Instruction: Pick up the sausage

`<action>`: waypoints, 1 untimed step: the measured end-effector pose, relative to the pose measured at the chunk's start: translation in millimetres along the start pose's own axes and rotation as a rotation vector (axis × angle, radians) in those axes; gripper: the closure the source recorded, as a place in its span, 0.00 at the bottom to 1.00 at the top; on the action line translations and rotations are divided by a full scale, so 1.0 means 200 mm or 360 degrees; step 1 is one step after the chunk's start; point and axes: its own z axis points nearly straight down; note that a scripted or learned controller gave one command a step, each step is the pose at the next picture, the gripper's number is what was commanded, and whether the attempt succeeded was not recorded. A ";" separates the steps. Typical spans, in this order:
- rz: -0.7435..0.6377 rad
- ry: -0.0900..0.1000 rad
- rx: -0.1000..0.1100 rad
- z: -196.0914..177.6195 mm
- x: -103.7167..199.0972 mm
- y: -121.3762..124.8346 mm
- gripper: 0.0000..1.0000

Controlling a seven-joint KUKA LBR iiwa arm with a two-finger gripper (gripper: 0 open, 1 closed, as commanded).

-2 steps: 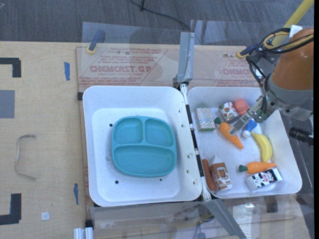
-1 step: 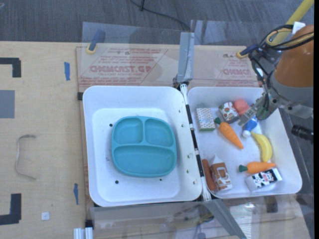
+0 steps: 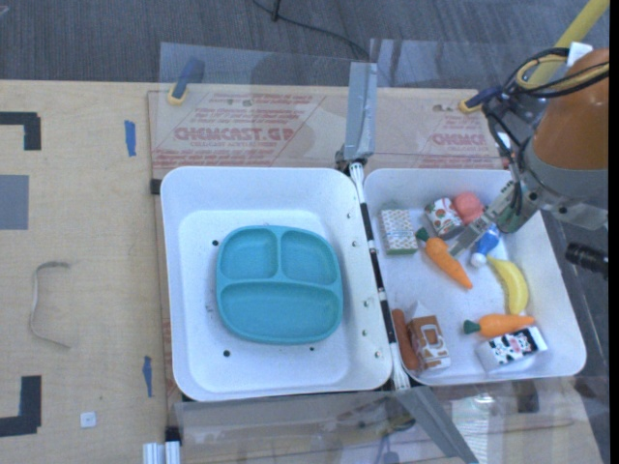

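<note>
Our pincer (image 3: 477, 239), whose spread we cannot tell, sits by the carrot (image 3: 449, 262) at the right bin's (image 3: 566, 288) back, well apart from the sausage (image 3: 399, 337) lying against that bin's left wall beside a brown carton (image 3: 428, 342), so we risk grabbing 1 wrong item.

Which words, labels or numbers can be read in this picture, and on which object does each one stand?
"CHEMCAST GP", red print, seen mirrored and only partly legible: on the clear sheet behind the left bin.
Red print of the same kind on the clear sheet behind the right bin: too blurred to read.
Prints on the small food boxes and the black-and-white carton: too small to read.
</note>
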 end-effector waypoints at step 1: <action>-0.0091 -0.0004 -0.0004 0.43 -0.18 0.22 0.00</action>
